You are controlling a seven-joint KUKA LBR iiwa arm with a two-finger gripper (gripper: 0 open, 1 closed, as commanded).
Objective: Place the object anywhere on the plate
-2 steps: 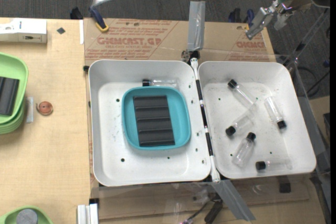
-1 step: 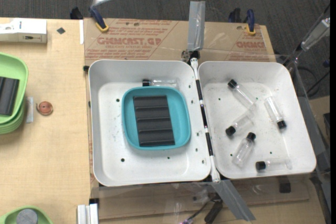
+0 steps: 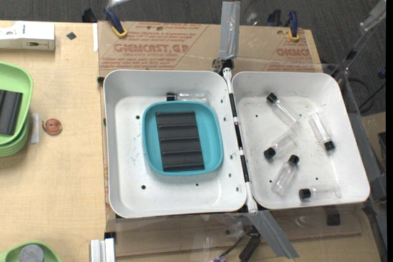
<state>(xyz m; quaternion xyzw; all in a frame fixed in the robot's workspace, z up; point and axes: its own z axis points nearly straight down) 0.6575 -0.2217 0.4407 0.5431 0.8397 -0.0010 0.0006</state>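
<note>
Viewed from above at a slant: two white bins side by side, the left bin (image 3: 123, 193) and the right bin (image 3: 344, 187). Centred in the left bin, a teal plate (image 3: 150, 138) carrying a black ribbed insert (image 3: 179, 141). Scattered across the right bin, five clear vials (image 3: 279, 145) with black caps, well apart from the plate and cut off from it by both bin walls. Judged to be the objects for placing, with none yet on the plate. Just above the plate's upper rim, by the left bin's upper wall, a sixth vial (image 3: 187, 96), beside the plate and not on it. For the gripper, could not be told whether apart, together or clamped on anything. Step in hand judged as the pick, not yet begun. Best done by choosing a vial lying clear of its neighbours, such as the upper-left vial (image 3: 277, 105) of the right bin. Best gripped across the narrow width rather than along the length, lifted clear of both walls and released low over the plate. Round tubes judged likely to roll, with the insert's ribs perhaps checking that. Printed in red on the cardboard sheet (image 3: 184, 55) above the bins, lettering resembling "CHEMCAST", repeated toward the upper right, not fully legible. On the white box (image 3: 27, 37) at the upper left, label too small to read.
</note>
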